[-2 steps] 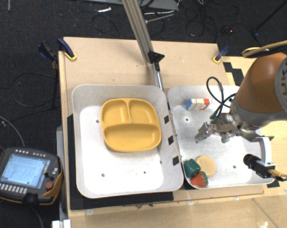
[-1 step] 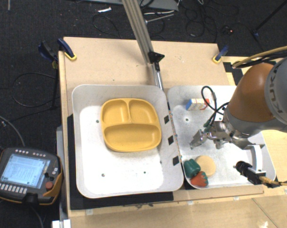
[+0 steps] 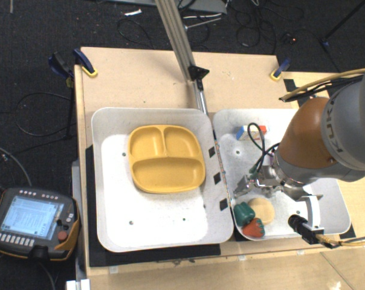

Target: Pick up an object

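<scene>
In the right bin (image 3: 327, 222), near its front left corner, lie a green block (image 3: 243, 211), a red-orange piece (image 3: 253, 227) and a pale tan disc (image 3: 264, 209), all close together. A small blue and orange item (image 3: 257, 130) rests near the bin's far edge. My gripper (image 3: 248, 185) hangs low over the bin's left half, just above and behind the green block. The grey arm with its orange band (image 3: 309, 141) covers much of the bin's middle. I see nothing held in the gripper.
The left bin (image 3: 110, 162) bears a yellow divided plate (image 3: 167, 158) in its upper middle. A metal pole (image 3: 177, 35) slants up from the ridge between the bins. A teach pendant (image 3: 31, 219) lies off the bench at the lower left.
</scene>
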Controlling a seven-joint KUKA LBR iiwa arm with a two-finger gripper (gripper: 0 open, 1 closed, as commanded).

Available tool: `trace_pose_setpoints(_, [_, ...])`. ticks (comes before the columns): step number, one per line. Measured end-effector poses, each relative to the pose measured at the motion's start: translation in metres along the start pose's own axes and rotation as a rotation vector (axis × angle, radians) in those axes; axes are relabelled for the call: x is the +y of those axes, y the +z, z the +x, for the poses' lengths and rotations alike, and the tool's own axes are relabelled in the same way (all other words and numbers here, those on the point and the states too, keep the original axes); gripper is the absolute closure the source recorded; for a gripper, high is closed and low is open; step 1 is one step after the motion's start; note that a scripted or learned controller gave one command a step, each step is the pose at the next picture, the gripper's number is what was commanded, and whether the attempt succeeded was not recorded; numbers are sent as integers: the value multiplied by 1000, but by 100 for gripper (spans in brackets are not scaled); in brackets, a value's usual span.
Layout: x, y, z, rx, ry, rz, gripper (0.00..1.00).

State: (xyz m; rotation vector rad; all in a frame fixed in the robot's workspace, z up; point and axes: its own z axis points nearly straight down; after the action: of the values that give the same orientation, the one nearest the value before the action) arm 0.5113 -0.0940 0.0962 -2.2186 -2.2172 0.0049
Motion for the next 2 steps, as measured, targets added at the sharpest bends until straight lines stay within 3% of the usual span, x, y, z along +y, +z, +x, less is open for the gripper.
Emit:
trace_pose_setpoints(1, [2,-13,0,-1,1,-6,100])
trace_pose_setpoints(2, [-2,-75,-1,-2,-3,-11,100])
